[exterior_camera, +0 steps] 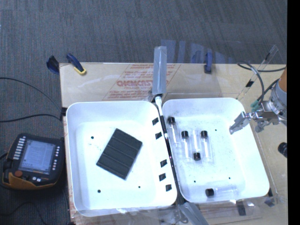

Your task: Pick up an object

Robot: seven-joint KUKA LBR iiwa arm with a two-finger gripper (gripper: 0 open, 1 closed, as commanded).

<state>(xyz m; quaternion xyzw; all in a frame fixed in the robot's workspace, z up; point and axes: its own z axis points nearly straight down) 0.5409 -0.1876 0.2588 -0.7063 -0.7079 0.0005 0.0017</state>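
A flat black ribbed slab (120, 153) lies at a slant in the middle of the left white bin (75, 121). Several clear vials with black caps (195, 145) lie in the right white bin (243, 172); another one (216, 191) rests near its front edge and one (172, 125) lies along its left wall. My gripper (240, 123) hangs over the right bin's right rim, to the right of the vials and apart from them. I see nothing held in it.
A teach pendant (32, 161) lies on the floor to the left of the bench. Blue clamps (75, 63) sit on the back board. A grey upright post (160, 74) stands behind the seam between the bins. Cables (257, 76) loop near the arm.
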